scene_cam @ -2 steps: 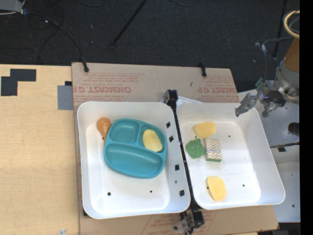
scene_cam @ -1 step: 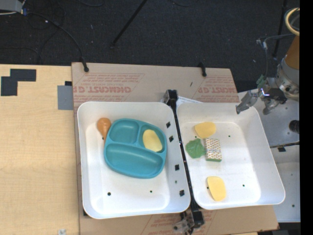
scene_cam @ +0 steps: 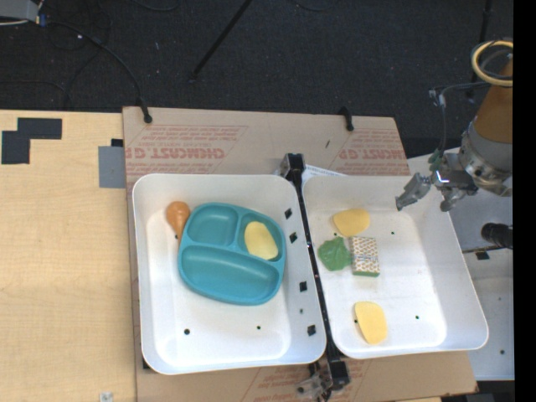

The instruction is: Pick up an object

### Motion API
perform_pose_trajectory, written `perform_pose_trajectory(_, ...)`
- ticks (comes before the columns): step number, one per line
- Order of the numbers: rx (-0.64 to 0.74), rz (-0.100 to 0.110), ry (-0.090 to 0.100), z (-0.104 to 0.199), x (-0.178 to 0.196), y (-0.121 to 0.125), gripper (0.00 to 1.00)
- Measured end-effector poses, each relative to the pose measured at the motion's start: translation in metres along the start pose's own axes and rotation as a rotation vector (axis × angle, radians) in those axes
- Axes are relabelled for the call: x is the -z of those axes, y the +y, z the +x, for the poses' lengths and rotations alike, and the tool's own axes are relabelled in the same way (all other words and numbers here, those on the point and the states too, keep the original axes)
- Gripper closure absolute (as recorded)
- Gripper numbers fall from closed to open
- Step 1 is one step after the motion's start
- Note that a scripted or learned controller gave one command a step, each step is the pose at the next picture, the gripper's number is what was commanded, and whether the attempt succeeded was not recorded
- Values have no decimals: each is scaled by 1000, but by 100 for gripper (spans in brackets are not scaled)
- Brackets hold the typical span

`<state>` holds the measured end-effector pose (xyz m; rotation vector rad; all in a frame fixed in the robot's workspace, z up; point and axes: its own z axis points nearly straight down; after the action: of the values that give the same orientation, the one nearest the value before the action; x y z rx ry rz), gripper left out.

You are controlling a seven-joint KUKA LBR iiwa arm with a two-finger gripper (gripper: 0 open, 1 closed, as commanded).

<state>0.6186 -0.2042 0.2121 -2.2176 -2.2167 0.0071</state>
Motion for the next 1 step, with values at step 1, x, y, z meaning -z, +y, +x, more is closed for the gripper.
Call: perform_pose_trajectory(1, 0, -2, 0, -5, -45, -1, 0)
